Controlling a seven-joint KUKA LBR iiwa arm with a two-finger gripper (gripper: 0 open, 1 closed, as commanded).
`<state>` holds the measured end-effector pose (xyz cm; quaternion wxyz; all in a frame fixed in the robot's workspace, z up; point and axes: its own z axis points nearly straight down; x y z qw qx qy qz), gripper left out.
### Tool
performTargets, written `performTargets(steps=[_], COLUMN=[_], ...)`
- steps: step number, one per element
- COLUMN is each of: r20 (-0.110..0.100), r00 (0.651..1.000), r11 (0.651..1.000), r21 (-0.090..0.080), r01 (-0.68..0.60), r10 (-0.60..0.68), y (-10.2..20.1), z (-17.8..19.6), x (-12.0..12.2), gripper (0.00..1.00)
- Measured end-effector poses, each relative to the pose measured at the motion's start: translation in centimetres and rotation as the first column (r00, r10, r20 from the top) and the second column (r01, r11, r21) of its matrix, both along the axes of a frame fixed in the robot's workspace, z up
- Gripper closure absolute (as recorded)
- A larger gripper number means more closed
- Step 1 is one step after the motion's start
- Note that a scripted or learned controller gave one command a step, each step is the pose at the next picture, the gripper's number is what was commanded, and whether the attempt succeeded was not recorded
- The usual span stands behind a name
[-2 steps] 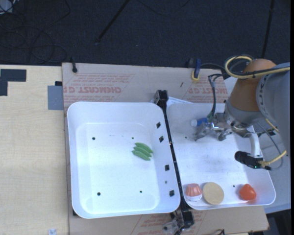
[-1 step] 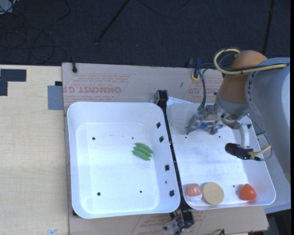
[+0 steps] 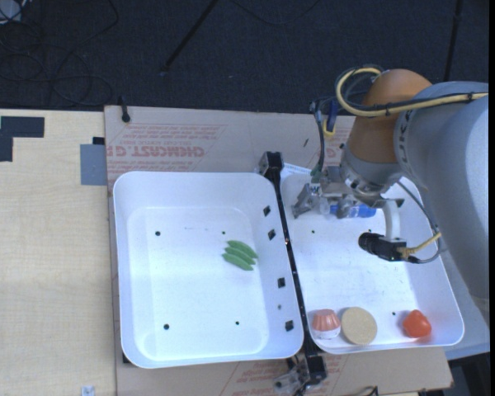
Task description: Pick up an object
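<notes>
Small round orange-red ball (image 3: 416,324), looking light and smooth, needing centred sides-on hold; gripper (image 3: 313,201) opening unreadable, hovering well apart.

One fixed camera looks down at a slant on my bench (image 3: 41,262), far enough off to take in both white bins: the left bin (image 3: 132,221) and the right bin (image 3: 445,304). My arm (image 3: 445,155) enters from its right edge; dark floor lies beyond the bench's far edge.
</notes>
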<state>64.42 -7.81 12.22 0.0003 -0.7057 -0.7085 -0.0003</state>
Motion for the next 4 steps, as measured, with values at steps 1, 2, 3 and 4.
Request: performTargets(steps=[1,2,3,4], r20=[-0.004,0.003,-0.002,0.000], r00=[1.000,1.000,1.000,1.000], r11=[1.000,1.000,1.000,1.000], r21=[0.000,0.000,0.001,0.002], r01=[0.000,0.001,-0.001,-0.002], r10=[0.000,-0.001,0.001,0.002], y=[-0.2,1.1,7.0,13.0], z=[0.8,6.9,6.5,9.2], x=[-0.1,-0.4,0.0,0.0], gripper=[1.00,1.00,1.00,1.00])
